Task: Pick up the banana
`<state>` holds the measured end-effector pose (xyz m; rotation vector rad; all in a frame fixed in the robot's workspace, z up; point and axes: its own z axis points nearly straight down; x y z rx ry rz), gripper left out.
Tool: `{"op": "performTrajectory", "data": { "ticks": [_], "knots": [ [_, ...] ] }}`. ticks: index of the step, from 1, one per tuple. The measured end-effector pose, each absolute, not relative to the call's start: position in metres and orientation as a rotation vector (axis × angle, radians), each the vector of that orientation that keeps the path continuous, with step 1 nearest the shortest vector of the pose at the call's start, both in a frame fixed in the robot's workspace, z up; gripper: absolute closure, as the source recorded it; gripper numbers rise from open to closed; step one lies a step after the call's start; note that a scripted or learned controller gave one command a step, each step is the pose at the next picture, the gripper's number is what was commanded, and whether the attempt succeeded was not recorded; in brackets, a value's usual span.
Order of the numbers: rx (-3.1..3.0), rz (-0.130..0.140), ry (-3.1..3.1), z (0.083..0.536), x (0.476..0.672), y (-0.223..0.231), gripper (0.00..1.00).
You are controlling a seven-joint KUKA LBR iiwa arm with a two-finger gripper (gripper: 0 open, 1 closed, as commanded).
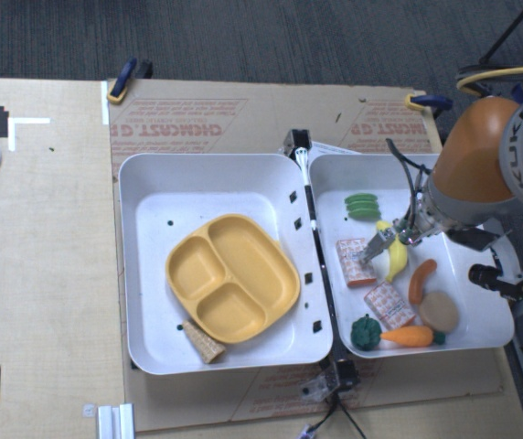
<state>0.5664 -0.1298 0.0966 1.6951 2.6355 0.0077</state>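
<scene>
The small curved yellow plastic banana (pixel 396 256) lay in the right white bin (pixel 486 335), the two-finger gripper (pixel 382 245) touching it, its opening impossible to tell.

Bright even overhead light, soft shadows inside the white bins (pixel 133 273), mild blur, low resolution

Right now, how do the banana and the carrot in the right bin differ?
The banana is yellow; the carrot is orange with a green end. The banana lies mid-bin at the gripper, running near top to bottom; the carrot lies left to right by the bin's near wall, next to the broccoli. Both are toy foods lying in the right bin.
</scene>
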Motion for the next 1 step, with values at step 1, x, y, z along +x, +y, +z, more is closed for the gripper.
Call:
{"op": "performTrajectory", "data": {
  "ticks": [1],
  "knots": [
    [1.700, 0.009, 2.632, 0.1064, 0.5668, -0.1302, 1.00]
  ]
}}
